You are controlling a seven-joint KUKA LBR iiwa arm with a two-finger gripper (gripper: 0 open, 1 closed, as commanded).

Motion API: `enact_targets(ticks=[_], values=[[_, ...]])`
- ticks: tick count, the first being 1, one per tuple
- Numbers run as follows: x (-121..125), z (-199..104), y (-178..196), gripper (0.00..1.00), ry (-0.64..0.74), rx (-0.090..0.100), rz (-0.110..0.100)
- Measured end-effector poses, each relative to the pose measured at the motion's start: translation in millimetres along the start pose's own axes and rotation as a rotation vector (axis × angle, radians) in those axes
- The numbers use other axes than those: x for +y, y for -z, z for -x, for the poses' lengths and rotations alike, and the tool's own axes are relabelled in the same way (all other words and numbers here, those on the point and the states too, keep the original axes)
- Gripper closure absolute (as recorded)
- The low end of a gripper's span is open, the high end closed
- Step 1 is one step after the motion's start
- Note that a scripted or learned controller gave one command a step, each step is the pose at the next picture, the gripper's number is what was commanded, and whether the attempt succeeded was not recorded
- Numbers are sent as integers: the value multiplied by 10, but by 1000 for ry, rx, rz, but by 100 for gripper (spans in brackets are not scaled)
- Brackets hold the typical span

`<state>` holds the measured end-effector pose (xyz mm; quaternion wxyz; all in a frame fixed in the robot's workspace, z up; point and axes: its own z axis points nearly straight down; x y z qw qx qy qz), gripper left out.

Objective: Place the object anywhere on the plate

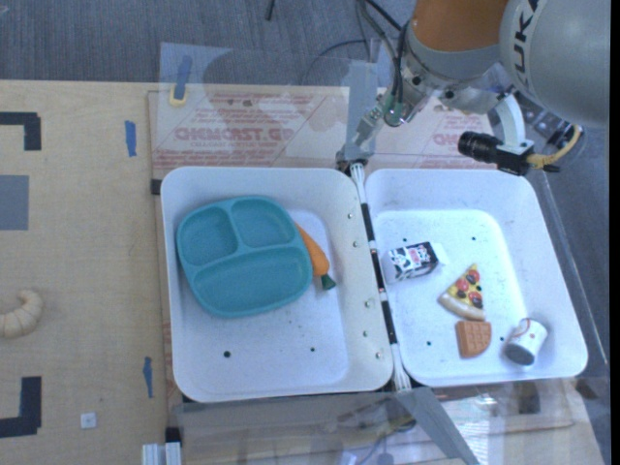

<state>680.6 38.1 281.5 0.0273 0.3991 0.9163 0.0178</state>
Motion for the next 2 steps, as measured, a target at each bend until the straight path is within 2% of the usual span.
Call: enact_targets(ticks=[1, 2], values=[[-1, 0, -1, 0, 0, 0, 0], [19, 13, 120, 100, 1, -5, 6]])
